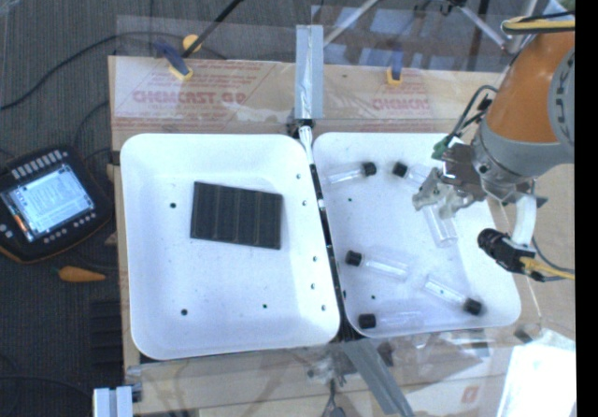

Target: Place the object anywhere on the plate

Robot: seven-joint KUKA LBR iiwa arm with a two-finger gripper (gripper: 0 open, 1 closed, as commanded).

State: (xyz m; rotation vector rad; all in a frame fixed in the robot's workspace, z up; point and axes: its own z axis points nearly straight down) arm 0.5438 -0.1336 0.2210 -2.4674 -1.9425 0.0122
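Note:
The plate [236, 215] is a dark ribbed rectangle lying flat in the left bin [149, 312]. Several clear tubes with black caps lie in the right bin [505, 308]. One clear tube [443, 228] lies right under my gripper [440, 201], at the bin's right side. The gripper hangs low over that tube's upper end, with its fingers [426, 196] spread and open. Nothing is visibly clamped between them. The plate is far to the gripper's left, across the wall between the bins.
Other tubes lie at the right bin's back [351, 173], back middle [407, 172], centre [377, 265], front [391, 320] and front right [448, 294]. A handheld pendant [49, 200] sits left of the bench.

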